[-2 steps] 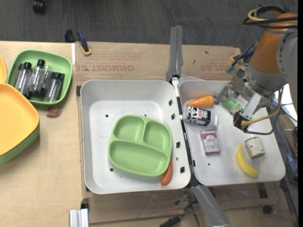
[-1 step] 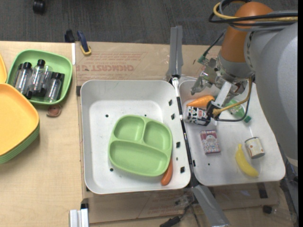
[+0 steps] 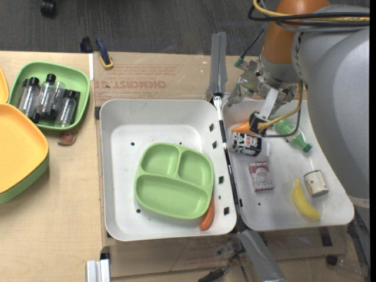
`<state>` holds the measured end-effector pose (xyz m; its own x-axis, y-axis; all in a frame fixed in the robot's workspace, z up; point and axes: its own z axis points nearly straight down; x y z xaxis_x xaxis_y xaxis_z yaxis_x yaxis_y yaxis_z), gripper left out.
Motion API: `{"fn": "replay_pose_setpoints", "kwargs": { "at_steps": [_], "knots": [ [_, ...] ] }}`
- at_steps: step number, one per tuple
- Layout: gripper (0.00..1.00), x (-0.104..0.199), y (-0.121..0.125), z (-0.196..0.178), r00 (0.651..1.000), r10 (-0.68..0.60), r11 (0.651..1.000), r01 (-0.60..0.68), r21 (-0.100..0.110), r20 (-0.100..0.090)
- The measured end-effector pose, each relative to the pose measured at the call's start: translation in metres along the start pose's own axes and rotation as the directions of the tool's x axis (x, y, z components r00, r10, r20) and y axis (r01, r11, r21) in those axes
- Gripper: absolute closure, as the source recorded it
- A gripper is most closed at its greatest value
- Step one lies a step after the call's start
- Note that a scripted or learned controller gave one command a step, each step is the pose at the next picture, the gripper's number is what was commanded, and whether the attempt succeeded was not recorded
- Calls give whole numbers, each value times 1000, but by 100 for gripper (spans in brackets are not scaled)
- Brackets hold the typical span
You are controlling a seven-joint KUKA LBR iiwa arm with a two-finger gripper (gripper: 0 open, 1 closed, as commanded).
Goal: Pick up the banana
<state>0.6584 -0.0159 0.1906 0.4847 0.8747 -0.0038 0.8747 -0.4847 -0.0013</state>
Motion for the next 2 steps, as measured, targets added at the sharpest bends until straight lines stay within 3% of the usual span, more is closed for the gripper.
{"fn": "replay_pose_setpoints", "kwargs": {
  "at_steps": [1,2],
  "knots": [
    [0,-4,-42,0,987,162,987,-162,3,0],
    [0,36,-23,0,968,251,968,-251,1,0]
  ]
}}
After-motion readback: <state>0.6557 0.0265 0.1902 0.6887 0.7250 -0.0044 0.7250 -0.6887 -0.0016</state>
